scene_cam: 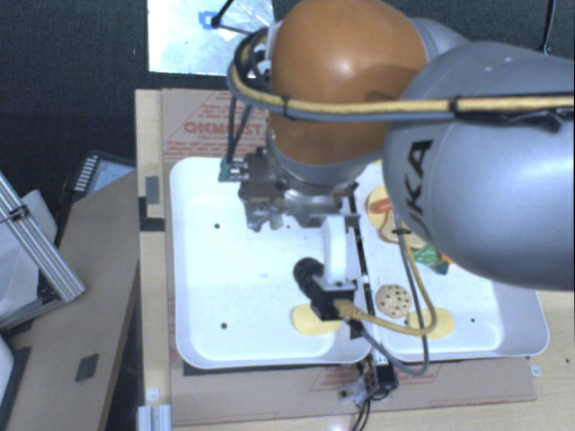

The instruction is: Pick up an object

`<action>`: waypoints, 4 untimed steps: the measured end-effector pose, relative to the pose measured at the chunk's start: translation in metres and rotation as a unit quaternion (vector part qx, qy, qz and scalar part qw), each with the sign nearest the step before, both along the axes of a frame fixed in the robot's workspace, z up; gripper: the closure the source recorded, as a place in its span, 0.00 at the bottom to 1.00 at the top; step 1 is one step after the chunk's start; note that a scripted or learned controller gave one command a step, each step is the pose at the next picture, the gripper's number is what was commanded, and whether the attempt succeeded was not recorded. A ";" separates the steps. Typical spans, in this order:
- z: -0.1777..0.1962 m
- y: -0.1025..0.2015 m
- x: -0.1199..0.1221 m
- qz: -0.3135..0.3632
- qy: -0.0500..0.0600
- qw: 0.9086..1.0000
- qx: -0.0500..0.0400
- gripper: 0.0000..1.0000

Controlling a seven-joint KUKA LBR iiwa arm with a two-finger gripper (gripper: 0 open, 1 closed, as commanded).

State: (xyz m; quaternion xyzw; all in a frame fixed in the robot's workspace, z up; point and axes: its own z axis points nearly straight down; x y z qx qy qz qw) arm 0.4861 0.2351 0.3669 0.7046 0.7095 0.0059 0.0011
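Camera view presents several candidates for the pick. The nearest to the tool is a pale yellow flat disc, which lies on the floor of the left white plastic bin, at its front edge and just beside the wall shared with the right white plastic bin. In the right bin we note a tan speckled round biscuit-like piece, a second yellow flat piece at the front, a green scrap, and an orange-and-white item that is largely hidden by the arm and that we cannot identify with confidence.

The grey metal two-finger gripper hangs over the rear half of the left bin, above bare floor, well apart from the yellow disc. We cannot tell whether it is released or clenched; we see no object held in it.

We judge the step in hand to be the approach: no grasp is made, and every object rests in its bin.

The next move calls for:
1. Travel toward the front of the left bin until the tool is centred above the yellow disc.
2. A released grip before descent.
3. A low descent, since the disc lies flat and offers little edge.
4. Clearance from the shared wall, which stands close to the disc.
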 end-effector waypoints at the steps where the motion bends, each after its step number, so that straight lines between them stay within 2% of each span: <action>1: 0.147 -0.001 0.001 -0.001 -0.004 1.000 0.001 1.00; 2: -0.098 -0.105 0.047 -0.007 0.011 1.000 -0.006 1.00; 3: 0.010 -0.090 0.041 -0.001 -0.001 1.000 -0.001 1.00; 4: 0.178 -0.061 0.030 0.000 -0.005 1.000 0.001 1.00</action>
